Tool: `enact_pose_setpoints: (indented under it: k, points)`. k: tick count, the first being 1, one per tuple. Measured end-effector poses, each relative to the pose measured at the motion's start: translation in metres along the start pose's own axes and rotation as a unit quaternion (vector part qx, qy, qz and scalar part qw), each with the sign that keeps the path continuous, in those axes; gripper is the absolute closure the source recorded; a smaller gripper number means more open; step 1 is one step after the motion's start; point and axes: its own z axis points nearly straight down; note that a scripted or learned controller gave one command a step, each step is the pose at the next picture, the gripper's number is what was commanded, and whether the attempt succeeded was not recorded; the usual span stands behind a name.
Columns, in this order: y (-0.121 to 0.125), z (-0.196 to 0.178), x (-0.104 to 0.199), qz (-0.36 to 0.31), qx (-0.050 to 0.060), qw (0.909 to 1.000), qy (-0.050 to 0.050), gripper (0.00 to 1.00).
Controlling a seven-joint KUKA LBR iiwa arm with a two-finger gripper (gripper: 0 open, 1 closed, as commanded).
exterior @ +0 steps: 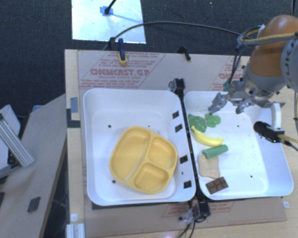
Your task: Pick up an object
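Evidently poised for a pick, the end effector point(229, 104) hangs open, empty, at one o'clock from the banana point(207, 138).

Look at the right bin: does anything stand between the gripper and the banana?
Yes. The green leafy pieces lie between the gripper at the bin's far end and the banana, just beyond the banana's upper end.
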Motion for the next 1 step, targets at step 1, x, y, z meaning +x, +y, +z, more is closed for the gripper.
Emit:
enact_pose_setpoints:
  k: [1]
  points:
    - [0.0028, -0.0069, 0.0001, -0.001, -0.006, 1.0, -0.001, 0.0]
